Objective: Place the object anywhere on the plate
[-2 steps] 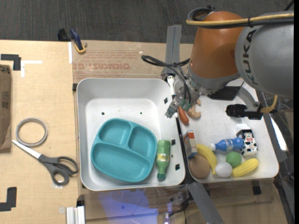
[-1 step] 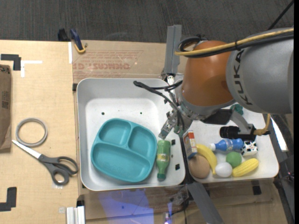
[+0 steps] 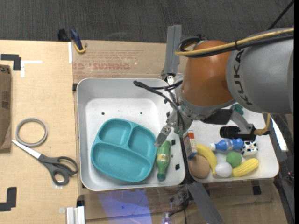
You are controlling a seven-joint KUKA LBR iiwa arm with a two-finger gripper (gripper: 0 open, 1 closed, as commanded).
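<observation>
In the camera view we see the gripper (image 3: 167, 133) low over the right side of the left bin (image 3: 88, 97), just at the right rim of the teal plate (image 3: 122, 148), which lies flat in that bin with three compartments. A green bottle (image 3: 162, 158) lies right below the gripper, its neck toward the near wall, its body beside the plate's right edge and not on it; we judge this to be the object meant for the plate. One pale finger touches or nearly touches the bottle's top end, but we cannot tell whether the fingers are open or closed, nor whether they grip the bottle. The arm (image 3: 243, 73) comes in from the right across the right bin (image 3: 268, 169), where a banana (image 3: 208, 157), an egg (image 3: 223, 170), a corn cob (image 3: 245, 167) and a small blue bottle (image 3: 227, 145) lie crowded together. On the worktop (image 3: 37, 78) left of the bins lie scissors (image 3: 49, 162) and a tape roll (image 3: 31, 131), well apart from the work.
</observation>
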